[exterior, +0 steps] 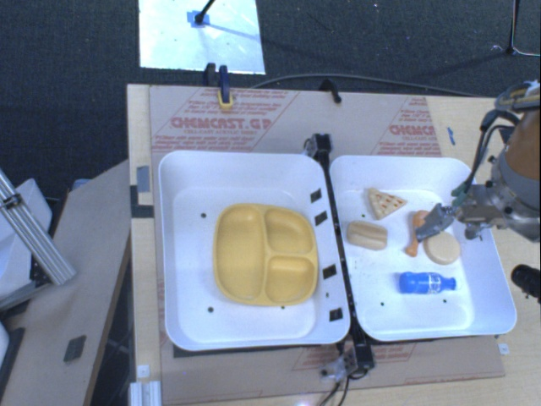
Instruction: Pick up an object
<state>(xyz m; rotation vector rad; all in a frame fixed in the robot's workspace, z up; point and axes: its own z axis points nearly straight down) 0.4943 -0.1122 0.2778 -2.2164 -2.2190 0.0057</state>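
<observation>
Blue bottle (427, 283): lying on its side near the front of the right bin (486, 320).
Tan disc (442, 249): just behind the bottle, touching the orange piece (417, 231).
Jaws (436, 222): low over the orange piece and disc; open or closed, cannot tell.
Bread roll (367, 235): left of the orange piece.
Pizza slice (385, 202): farthest back.
Yellow tray (265, 254): in the left bin (190, 184).

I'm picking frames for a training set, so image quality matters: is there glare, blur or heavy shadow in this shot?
Camera view: lighting is even and soft, with faint shadows; the white bins are bright yet their rims stay distinct; the yellow tray and blue bottle look sharp; the end effector is slightly soft; a pale sheet on the floor reflects light.
</observation>
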